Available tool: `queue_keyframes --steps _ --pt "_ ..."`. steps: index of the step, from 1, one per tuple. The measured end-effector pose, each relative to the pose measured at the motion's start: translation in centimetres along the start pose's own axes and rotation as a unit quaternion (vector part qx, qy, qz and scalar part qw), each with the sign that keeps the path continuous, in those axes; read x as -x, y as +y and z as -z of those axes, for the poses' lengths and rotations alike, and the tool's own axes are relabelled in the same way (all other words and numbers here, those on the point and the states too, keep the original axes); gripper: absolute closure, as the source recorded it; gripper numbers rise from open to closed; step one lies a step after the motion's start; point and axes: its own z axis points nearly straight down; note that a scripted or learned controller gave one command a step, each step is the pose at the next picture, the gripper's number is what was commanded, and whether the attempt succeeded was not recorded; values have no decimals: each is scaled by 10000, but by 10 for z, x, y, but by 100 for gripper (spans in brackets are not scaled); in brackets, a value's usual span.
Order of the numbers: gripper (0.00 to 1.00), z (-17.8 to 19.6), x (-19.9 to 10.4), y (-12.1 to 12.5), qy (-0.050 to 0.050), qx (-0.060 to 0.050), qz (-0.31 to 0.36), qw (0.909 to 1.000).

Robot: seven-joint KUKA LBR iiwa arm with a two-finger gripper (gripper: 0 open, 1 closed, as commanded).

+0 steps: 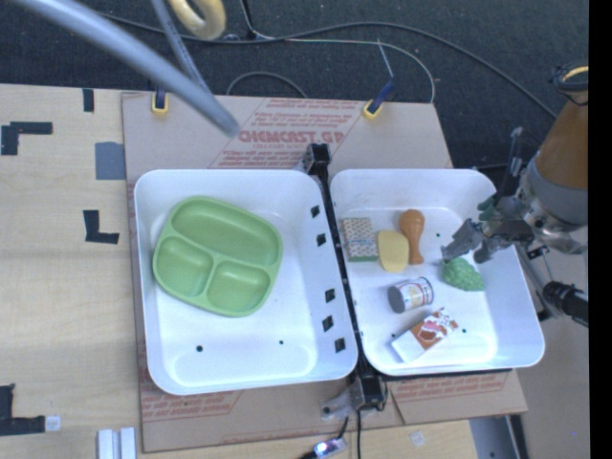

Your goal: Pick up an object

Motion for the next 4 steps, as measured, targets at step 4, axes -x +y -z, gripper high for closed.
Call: queue_keyframes --steps 4 --pt "100 -29 -212 54 8 -16 27 10000"
